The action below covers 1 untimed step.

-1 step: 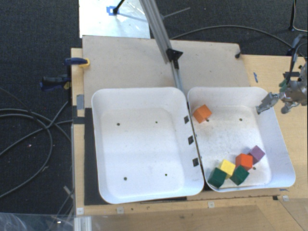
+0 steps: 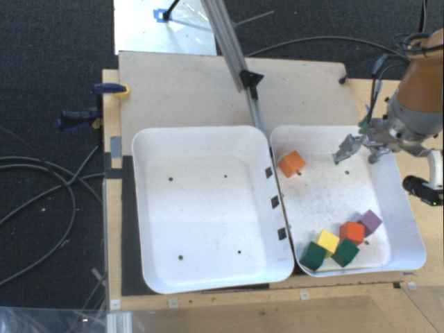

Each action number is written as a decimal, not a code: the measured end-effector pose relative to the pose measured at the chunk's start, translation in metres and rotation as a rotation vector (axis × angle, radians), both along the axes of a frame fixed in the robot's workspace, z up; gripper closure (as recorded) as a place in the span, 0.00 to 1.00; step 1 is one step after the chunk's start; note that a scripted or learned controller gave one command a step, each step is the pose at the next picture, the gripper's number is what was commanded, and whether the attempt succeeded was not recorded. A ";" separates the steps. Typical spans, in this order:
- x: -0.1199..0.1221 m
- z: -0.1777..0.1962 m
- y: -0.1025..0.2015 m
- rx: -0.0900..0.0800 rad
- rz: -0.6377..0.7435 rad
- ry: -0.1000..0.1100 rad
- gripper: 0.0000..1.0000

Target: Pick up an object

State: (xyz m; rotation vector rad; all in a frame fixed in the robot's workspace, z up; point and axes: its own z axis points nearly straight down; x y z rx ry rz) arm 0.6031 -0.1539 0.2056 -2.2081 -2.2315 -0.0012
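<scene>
Six blocks (image 2: 340, 243) beneath an empty, spread end effector (image 2: 359, 148)

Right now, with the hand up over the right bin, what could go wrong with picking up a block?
1. The hand hangs over bare floor of the right bin, with no block under it, so closing here would likely grab nothing.
2. The orange block sits close to the bin's left wall; a finger might hit that wall.
3. The purple block, red block, yellow block and two green blocks crowd together; fingers may nudge neighbours.
</scene>
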 end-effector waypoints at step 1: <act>0.053 -0.074 0.050 0.000 0.001 0.000 0.00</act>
